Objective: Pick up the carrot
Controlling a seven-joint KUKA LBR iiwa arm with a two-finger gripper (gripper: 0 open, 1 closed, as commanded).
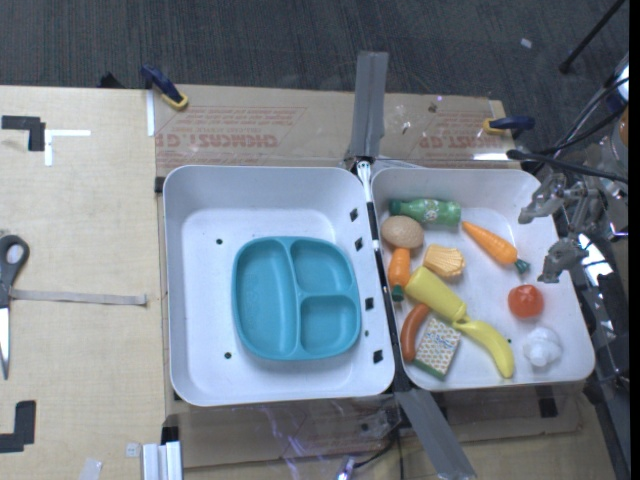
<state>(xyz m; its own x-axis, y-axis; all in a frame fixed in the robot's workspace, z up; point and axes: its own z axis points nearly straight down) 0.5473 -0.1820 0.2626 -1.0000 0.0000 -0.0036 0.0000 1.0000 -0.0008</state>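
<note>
One carrot [490,242] unobscured, gripper [553,230] indistinct

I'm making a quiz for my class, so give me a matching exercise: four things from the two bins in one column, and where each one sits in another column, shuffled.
Things:
1. orange tapered toy carrot
2. teal plastic divided plate
3. round red toy tomato
4. green plastic toy bottle

Places:
A. middle of the left bin
B. lying along the right bin's far wall
C. right bin, just nearer the camera than the carrot's green tip
D. right bin, between the bottle and the tomato

Pairs: 1-D, 2-A, 3-C, 4-B
</note>
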